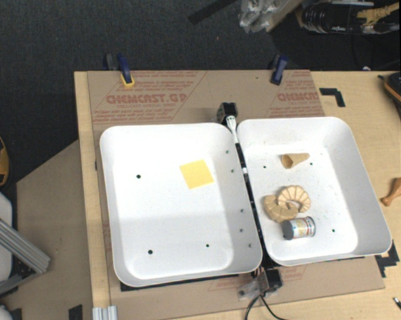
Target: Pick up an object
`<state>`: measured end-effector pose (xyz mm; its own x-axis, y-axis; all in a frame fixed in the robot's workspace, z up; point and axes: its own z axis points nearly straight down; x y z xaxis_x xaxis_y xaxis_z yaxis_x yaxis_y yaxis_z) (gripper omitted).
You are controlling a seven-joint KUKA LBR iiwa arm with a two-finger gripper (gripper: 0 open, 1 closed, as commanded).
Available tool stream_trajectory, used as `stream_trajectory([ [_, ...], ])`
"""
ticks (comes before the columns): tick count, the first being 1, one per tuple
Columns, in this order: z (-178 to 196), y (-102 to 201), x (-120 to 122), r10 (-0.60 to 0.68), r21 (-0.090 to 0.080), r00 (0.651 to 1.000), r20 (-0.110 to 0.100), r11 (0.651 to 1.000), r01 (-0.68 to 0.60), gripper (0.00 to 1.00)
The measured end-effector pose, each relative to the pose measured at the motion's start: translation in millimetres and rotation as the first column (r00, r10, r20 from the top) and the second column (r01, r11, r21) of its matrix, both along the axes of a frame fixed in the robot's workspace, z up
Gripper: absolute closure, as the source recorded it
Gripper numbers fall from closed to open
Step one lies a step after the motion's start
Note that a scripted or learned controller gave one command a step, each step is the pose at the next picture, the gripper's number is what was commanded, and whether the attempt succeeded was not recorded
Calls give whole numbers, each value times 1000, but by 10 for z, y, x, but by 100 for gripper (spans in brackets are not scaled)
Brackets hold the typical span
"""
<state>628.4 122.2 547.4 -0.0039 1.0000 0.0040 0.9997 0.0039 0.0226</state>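
A flat yellow square [196, 174] lies in the left bin [123, 211], a little above its middle. The right bin [349, 184] holds three things: a small tan chunk [294, 160] near the top, a round ribbed tan piece [288, 203] in the middle, and a small grey jar [299, 228] lying on its side just below, touching it. My gripper [256, 13] is a blurred metallic shape at the top edge, well beyond the bins' far side and away from every object. Nothing shows between its tips.
Both bins rest on a brown board [152, 99] held by two blue clamps [123, 65] [278, 69]. A black bracket [227, 113] sits at the bins' shared far corner. A wooden piece [392, 194] lies off the right bin's edge.
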Motion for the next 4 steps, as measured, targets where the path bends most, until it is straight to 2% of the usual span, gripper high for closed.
stream_trajectory([
  [1,-1064,202,-426,-1,-6,999,-35,1000,0,100],
  [2,-1973,1086,-752,7,-5,999,-36,1000,-7,100],
  [3,-2510,1011,356,-7,-5,1000,-18,1000,7,100],
  [4,-2917,660,-172,-7,-7,999,-33,1000,7,100],
])
